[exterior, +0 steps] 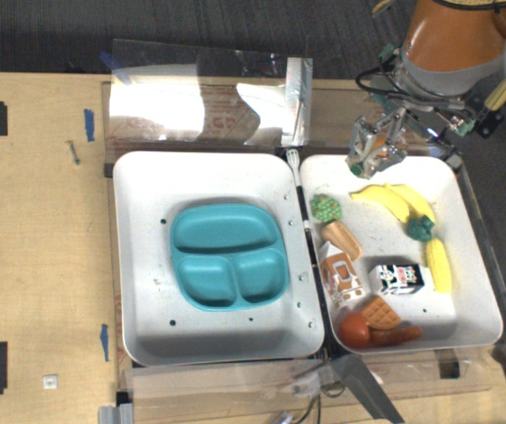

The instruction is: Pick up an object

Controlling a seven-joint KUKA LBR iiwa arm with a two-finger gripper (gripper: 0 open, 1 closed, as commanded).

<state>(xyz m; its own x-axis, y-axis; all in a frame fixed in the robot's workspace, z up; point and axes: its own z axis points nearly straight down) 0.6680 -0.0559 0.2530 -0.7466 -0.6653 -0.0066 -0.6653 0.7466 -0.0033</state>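
My gripper [372, 153] hangs over the far edge of the right bin [478, 263], just above and left of a yellow banana [396, 200]. Nothing shows between its fingers. The right bin also holds a green broccoli piece [326, 208], a tan bread stick [342, 238], a small black and white milk carton [400, 277], a yellow corn cob with a green end [436, 256], a clear packet [341, 276], a waffle [381, 313] and a red tomato [356, 329].
The left bin [142, 237] holds a teal divided plate [230, 254]. A clear plastic sheet and taped bracket [295, 104] stand behind the bins. The wooden bench [32, 237] stretches to the left.
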